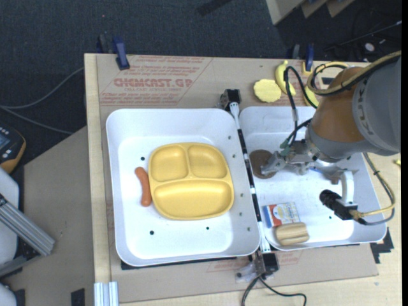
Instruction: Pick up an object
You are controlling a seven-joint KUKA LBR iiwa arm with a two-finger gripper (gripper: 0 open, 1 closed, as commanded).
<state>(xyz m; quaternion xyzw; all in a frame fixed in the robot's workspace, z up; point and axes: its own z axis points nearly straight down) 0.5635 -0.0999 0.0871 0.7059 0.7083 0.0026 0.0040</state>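
Brown disc [258, 162] – round, flat, dark, in rt bin [331, 234]; pincer [275, 165] beside it – open/shut unclear.

The gripper [273, 165] hangs low in the right bin [366, 231], touching a brown disc [257, 160]; the yellow plate [190, 180] and sausage [144, 186] lie in the left bin [127, 234].

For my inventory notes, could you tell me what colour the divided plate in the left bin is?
Yellow; the divided plate shows plainly in the camera view.

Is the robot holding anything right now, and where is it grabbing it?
It cannot be told: the gripper sits low by the brown round thing in the right bin.
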